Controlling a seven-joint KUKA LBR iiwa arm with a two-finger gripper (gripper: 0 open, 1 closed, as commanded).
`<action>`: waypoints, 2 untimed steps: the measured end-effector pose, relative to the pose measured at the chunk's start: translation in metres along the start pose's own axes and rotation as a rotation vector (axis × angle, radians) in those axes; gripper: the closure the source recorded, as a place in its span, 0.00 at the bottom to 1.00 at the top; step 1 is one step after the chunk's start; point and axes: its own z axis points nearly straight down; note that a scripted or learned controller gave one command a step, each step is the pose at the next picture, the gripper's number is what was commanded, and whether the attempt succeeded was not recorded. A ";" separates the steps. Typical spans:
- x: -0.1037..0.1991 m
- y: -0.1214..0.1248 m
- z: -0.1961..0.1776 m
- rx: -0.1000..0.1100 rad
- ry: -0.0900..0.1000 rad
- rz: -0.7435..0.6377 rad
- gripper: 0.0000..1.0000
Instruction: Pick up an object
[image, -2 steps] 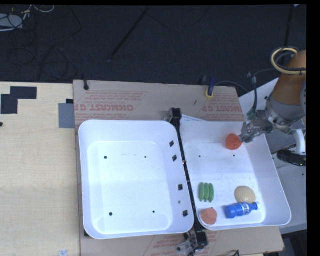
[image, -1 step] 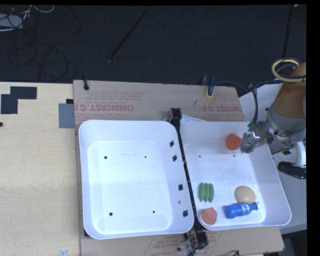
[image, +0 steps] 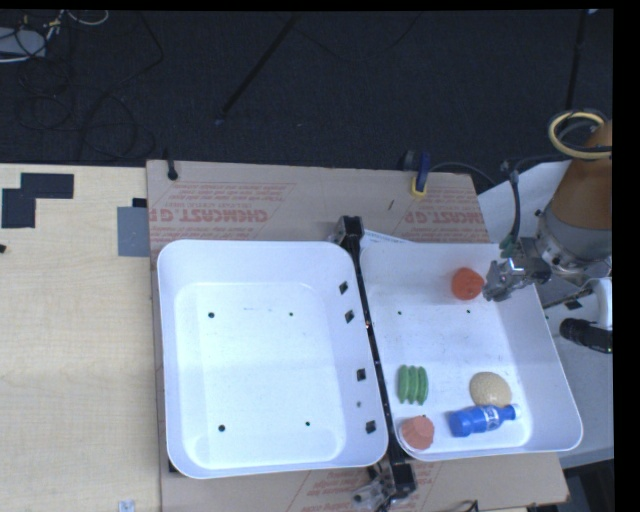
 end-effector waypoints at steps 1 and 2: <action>-0.001 0.000 -0.010 0.001 0.000 0.002 1.00; -0.003 -0.001 -0.020 0.000 0.000 0.004 1.00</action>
